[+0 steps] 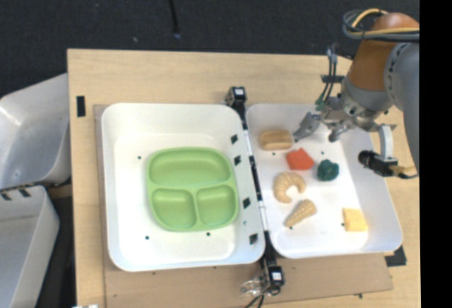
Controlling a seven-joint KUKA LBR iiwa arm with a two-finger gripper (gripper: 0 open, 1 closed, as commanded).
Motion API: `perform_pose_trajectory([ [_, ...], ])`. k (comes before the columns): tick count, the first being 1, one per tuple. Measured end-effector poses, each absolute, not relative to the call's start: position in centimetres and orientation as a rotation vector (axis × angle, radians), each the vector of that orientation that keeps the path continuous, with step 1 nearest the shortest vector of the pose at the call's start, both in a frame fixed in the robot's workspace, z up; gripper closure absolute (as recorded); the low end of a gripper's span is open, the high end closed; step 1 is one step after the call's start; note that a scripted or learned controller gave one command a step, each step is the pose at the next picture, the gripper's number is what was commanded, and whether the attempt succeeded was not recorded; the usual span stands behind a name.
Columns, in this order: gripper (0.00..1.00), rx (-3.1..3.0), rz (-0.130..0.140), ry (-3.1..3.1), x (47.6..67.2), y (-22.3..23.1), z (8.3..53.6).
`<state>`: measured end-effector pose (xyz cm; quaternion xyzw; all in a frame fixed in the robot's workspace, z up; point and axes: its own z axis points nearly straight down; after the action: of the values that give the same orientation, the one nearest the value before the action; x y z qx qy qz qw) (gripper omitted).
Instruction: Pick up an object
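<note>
Jaws spreading, pinching nothing; gripper hovering at one o'clock of red block. I'm judging block light, stiff; gripping its flat sides.

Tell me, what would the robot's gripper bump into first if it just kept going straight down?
Probably the white floor of the right bin, between the bread roll and the green ball. The gripper hangs over that bare patch, though depth is hard to judge.

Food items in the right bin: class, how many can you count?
6: bread roll at top left, red piece, dark green piece, croissant, cone-shaped piece, yellow block at bottom right.
</note>
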<state>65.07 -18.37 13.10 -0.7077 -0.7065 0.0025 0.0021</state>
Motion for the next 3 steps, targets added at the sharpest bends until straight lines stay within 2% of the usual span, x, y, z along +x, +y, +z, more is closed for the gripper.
perform_pose_trajectory([
  [1, 1.00, -2.222, 0.003, -2.220, 65.3, -18.4, 14.4],
  [2, 1.00, -2.222, -0.004, -2.228, 66.0, -18.3, 20.6],
  [3, 1.00, -2.221, -0.002, -2.227, 65.8, -18.6, 24.8],
])
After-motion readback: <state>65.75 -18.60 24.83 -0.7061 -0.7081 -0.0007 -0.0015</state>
